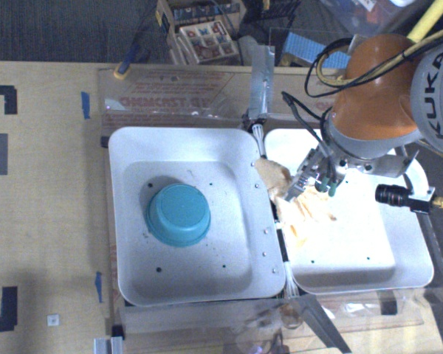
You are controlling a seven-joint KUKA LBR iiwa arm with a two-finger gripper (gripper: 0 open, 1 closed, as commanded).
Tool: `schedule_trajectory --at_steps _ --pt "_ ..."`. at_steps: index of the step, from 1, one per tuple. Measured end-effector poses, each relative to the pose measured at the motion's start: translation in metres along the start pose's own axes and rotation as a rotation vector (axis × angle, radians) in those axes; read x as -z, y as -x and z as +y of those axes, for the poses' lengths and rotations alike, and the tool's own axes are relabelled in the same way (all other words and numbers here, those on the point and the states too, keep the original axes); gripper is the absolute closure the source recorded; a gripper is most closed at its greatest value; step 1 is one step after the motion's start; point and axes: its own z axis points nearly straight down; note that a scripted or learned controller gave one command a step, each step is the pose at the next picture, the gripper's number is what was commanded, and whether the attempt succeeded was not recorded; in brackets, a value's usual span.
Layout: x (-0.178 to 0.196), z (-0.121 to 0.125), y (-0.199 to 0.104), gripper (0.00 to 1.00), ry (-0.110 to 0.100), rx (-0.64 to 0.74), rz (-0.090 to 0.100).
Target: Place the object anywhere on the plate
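Two-finger gripper (304,184) low over right white bin (369,271), at its left edge, touching or just above pale tan lumpy object (275,175); grip state cannot tell. Step: pickup. Next judged: secure object, carry left to round blue plate (179,214) in left white bin (133,153)

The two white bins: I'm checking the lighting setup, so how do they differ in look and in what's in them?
The left bin looks evenly lit and greyish; the right bin is glaring white. The left bin holds a blue upturned bowl-like dish; the right bin has the gripper over it, beside a tan object. Both are shallow and white.
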Motion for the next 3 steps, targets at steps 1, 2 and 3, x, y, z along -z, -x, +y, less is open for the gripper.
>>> schedule_trajectory --at_steps 1,2,3 --pt "0.0 0.047 -0.037 1.0 0.001 0.399 -0.001" --pt "0.004 0.088 -0.067 1.0 0.004 0.592 -0.005" --pt "0.005 0.088 -0.067 0.0 0.004 0.592 -0.006"
